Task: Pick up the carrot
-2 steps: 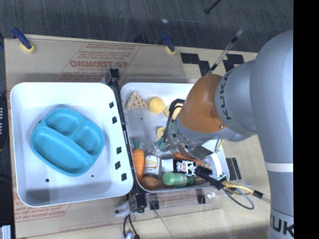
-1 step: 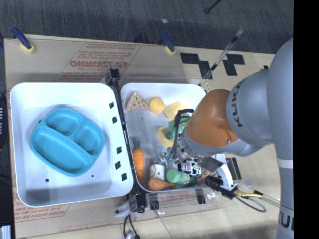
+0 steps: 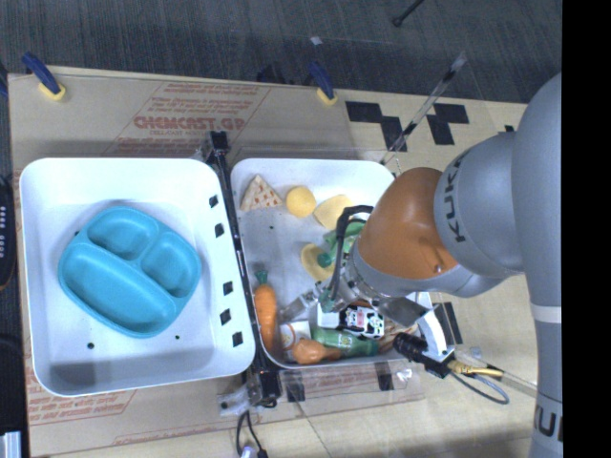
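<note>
Two white bins are sitting side by side on the desk [image 3: 286, 113]. The left bin [image 3: 57, 189] is holding one blue divided plate [image 3: 129, 268]. In the right bin [image 3: 286, 175], one carrot [image 3: 265, 315] is lying lengthwise along the left wall, near the front. One toast wedge [image 3: 259, 195] and three yellow pieces are lying toward the back. The arm [image 3: 449, 227] is hanging over the bin's right half, hiding the clutter beneath; its hand [image 3: 336, 299] is too buried to tell its spread.
</note>
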Action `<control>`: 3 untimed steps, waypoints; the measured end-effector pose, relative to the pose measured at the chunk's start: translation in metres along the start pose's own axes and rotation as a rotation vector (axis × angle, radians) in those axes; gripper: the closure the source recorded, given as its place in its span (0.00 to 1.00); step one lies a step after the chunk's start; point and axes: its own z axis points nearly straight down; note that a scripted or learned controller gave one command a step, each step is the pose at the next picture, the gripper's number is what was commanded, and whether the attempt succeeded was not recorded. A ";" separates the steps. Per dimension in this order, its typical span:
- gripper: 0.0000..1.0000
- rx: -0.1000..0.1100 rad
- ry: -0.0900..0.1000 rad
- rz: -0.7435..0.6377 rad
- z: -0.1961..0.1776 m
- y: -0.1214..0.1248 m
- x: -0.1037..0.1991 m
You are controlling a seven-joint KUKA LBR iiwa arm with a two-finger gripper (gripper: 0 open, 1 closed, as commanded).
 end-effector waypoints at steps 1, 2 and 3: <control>0.00 0.020 0.011 0.196 0.004 0.057 -0.015; 0.00 0.005 -0.005 0.511 0.000 0.005 0.016; 1.00 0.008 -0.003 0.498 -0.009 0.007 0.017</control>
